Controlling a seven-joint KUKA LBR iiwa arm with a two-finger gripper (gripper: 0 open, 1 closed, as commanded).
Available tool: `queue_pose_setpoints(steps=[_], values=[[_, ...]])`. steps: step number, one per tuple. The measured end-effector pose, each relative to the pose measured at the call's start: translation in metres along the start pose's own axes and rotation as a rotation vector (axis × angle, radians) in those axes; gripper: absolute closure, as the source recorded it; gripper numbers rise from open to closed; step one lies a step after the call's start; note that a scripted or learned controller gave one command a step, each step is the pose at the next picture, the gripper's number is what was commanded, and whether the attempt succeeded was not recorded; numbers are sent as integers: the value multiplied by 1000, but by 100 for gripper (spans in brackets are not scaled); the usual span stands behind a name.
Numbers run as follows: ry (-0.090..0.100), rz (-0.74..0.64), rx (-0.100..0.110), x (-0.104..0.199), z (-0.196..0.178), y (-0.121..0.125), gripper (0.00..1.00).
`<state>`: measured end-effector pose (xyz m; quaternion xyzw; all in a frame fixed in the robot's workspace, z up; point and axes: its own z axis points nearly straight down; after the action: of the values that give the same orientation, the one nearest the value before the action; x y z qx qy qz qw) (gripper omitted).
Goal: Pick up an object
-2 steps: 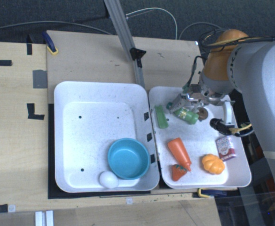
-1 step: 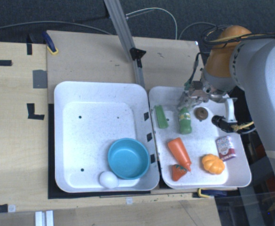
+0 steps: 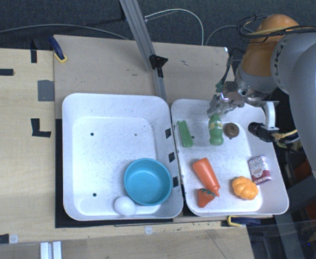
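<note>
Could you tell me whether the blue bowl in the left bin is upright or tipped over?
Upright: the blue bowl shows its open mouth and inner floor from above, beside the white ball.

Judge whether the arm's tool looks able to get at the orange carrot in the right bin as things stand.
Probably yes. The carrot lies uncovered in the right bin, with a red item touching its lower end. The tool hangs over the green bottle in that bin.
</note>
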<state>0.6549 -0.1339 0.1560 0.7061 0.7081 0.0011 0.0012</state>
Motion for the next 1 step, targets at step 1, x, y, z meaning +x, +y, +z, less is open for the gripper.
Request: queue_pose_setpoints(steps=[1], values=[[-1, 1, -1, 0, -50, -8, 100]])
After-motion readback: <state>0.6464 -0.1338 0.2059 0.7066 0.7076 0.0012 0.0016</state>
